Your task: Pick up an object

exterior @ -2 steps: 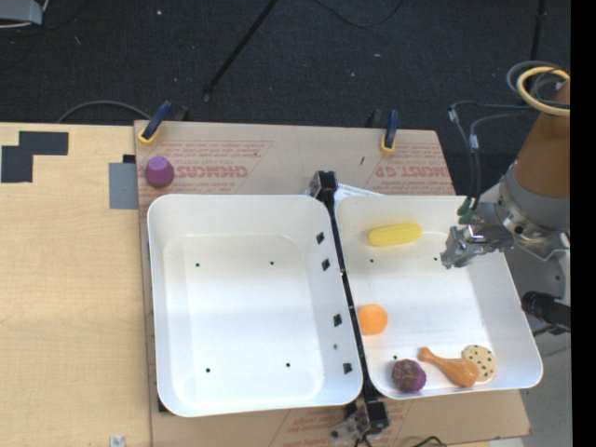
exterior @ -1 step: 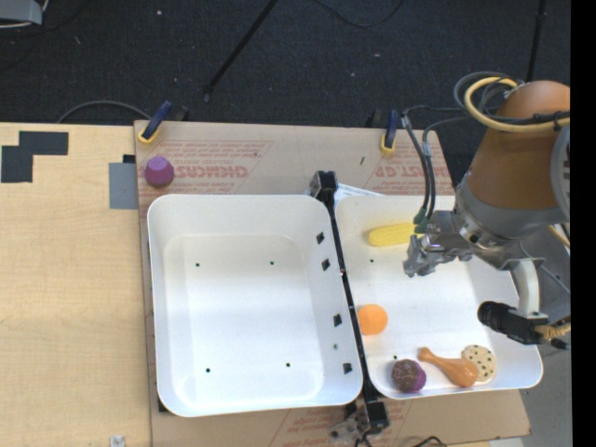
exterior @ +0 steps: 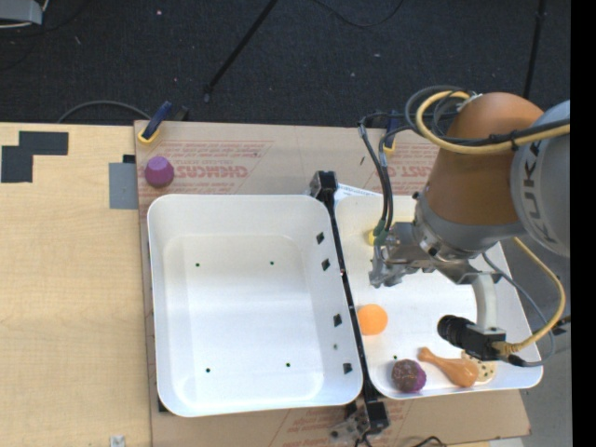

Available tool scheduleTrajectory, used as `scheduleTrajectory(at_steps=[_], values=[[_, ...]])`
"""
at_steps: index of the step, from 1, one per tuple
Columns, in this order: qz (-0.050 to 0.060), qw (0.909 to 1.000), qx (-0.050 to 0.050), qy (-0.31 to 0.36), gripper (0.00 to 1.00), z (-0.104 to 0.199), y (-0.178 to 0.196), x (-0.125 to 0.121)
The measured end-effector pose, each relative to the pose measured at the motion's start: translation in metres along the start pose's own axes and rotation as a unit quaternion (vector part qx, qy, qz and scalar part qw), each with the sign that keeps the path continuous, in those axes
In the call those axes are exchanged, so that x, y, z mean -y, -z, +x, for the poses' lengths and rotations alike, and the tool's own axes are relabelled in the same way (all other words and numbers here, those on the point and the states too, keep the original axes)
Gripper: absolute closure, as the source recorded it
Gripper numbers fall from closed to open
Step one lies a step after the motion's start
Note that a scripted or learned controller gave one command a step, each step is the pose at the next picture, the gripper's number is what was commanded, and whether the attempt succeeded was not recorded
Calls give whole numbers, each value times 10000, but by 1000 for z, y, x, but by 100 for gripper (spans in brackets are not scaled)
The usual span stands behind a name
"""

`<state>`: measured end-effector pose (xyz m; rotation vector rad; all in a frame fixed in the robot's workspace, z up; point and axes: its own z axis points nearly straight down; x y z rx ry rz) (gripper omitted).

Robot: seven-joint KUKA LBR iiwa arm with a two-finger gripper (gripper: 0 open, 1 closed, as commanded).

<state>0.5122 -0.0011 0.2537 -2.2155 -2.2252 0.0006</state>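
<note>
Bench (exterior: 74, 277): pale wood under a cardboard sheet, and both bins sit on it side by side.
Left bin (exterior: 177, 250): the bigger stretch of bare white floor; nothing in it for me to take.
Right bin (exterior: 358, 222): this is where I work, and my own arm covers much of its upper half.
My arm (exterior: 484, 170): grey with the orange band, reaching in from the right and bulking over the bin, with cables looping round it.
My gripper (exterior: 389, 270): hanging low over the upper middle of the right bin. From this slant I cannot tell whether my fingers are apart or together, and I see nothing between them.
Drumstick toy (exterior: 452, 365): tan, lying near the bin's front wall, just beside the purple ball.
Orange ball (exterior: 372, 319): the nearest candidate — close to the divider wall, a little in front of my gripper and apart from it.
Purple ball (exterior: 408, 375): in the front of the bin, near the rim.
Purple cup (exterior: 159, 170): small, outside the bins on the cardboard; out of play.
Risk: I judge the orange ball will roll if one finger touches first — and the divider could block the finger on that side.
</note>
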Motion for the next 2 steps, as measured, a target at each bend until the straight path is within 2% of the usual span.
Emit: scheduleTrajectory(at_steps=[2], values=[[3, 10000, 3, -2, 100, 104, -32, 14]])
